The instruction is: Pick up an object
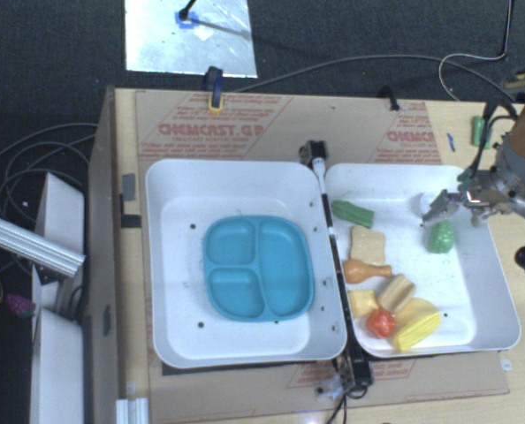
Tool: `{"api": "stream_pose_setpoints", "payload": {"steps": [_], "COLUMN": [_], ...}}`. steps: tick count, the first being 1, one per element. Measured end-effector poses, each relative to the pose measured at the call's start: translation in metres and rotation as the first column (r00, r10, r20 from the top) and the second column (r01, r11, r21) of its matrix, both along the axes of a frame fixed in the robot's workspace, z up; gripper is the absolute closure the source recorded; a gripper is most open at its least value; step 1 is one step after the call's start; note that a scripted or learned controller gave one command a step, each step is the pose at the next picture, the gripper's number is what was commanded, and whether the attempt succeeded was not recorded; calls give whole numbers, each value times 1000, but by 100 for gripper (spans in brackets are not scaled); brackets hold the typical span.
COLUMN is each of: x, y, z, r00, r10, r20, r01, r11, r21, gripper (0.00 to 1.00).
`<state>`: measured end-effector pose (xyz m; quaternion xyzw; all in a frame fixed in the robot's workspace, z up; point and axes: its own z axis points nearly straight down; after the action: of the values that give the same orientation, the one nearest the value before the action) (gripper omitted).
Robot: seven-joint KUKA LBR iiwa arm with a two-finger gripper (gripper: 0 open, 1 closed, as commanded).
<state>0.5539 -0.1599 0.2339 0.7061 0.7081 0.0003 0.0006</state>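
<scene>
The right bin (497, 303) holds several toy foods. A green cylinder (352, 212) lies at its back left, with a bread slice (367, 243) and a chicken drumstick (367, 272) in front of it. A bun (397, 291), a yellow cheese piece (361, 302), a red tomato (382, 323) and a yellow corn cob (417, 323) crowd the front. A small green lump (439, 237) lies apart toward the right. My gripper (460, 212) hangs open just above and behind that lump, with nothing between its fingers.
The left bin (170, 237) holds a blue divided plate (257, 267). A black divider (329, 237) runs between the bins. Cables and a green connector (477, 131) trail at the back right by the arm.
</scene>
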Motion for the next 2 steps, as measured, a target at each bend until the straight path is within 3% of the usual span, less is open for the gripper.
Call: {"api": "stream_pose_setpoints", "payload": {"steps": [1,2], "x": [49,32], "y": [-45,-47], "z": [-135,-149], "r00": [1000,1000], "r10": [-2,-1], "r20": [-4,0], "r01": [2,1], "r11": [1000,1000], "r21": [1,0], "gripper": [0,0]}}
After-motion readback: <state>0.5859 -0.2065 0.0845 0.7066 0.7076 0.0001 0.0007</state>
